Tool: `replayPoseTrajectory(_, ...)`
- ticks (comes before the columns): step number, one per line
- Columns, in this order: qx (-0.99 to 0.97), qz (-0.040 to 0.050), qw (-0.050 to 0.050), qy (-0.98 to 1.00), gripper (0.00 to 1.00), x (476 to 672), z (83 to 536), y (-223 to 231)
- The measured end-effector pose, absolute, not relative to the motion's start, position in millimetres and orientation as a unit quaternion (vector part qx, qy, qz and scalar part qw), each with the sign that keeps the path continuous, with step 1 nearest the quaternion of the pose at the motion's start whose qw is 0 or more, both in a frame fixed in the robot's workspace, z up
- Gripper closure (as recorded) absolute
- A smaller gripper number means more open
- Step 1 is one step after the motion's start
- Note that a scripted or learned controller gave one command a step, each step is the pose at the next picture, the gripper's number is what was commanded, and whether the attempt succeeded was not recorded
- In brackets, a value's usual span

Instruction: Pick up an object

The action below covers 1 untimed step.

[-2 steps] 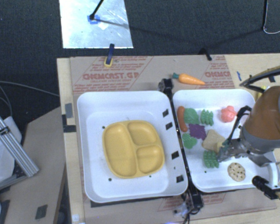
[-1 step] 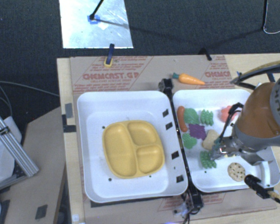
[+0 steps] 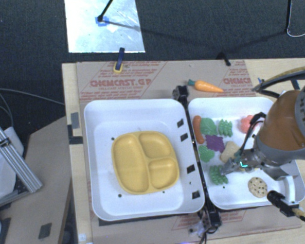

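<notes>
Green toy leaf [image 3: 217, 174] lies just under the gripper [image 3: 231, 165], grip state unreadable; a clean pick likely needs a centred descent, clear of the cookie [image 3: 257, 186].

I am reaching in from the right over the right bin [image 3: 229, 107], my gripper [image 3: 233, 164] hanging low above the toy food. Its tip is sitting just beside a beige piece [image 3: 228, 151] and a green leafy piece [image 3: 217, 174]; whether it is touching either, I cannot tell. A sausage [image 3: 198, 129] is lying along the bin's left wall, with more green pieces [image 3: 208, 127] and a purple piece [image 3: 214, 141] next to it. A cookie [image 3: 257, 186] is resting near the front. A carrot [image 3: 206, 86] is lying outside, behind the bin. The left bin [image 3: 100, 148] is bearing a yellow divided plate [image 3: 144, 161].
</notes>
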<state>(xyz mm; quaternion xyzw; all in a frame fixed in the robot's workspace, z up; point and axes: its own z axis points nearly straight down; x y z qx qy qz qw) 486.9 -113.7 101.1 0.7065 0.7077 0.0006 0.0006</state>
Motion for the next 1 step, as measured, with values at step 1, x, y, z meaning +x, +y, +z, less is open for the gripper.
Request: replayPoseTrajectory(1, 0.707, 0.0001, 0.001, 0.707, 0.00, 486.6, 98.3, -133.6)
